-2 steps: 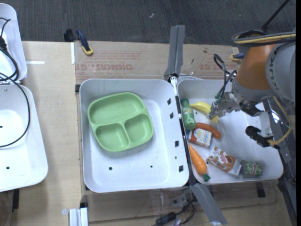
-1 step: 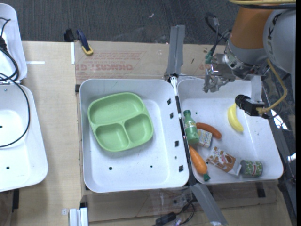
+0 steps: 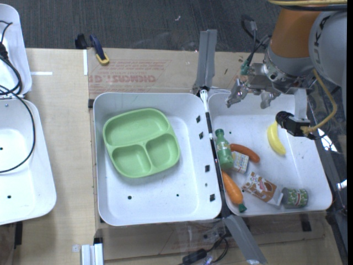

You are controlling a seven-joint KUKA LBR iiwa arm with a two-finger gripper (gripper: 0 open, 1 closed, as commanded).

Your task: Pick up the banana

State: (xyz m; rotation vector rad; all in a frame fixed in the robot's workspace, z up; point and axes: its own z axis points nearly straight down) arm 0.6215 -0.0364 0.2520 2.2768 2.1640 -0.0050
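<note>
We see the gripper (image 3: 252,96) hanging with its jaws spread and nothing between them, over the right bin's (image 3: 309,170) far edge. The banana (image 3: 276,139) lies at its four o'clock, near a hot dog (image 3: 246,152).

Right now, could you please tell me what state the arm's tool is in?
Tool: open, holding nothing, above the right bin's far edge; the banana lies apart from it in that bin.

Cut off and unclear spots

The arm (image 3: 311,21) runs out past the top and right edges; labels on the bottle (image 3: 223,148) and can (image 3: 295,197) are too small to read.
</note>
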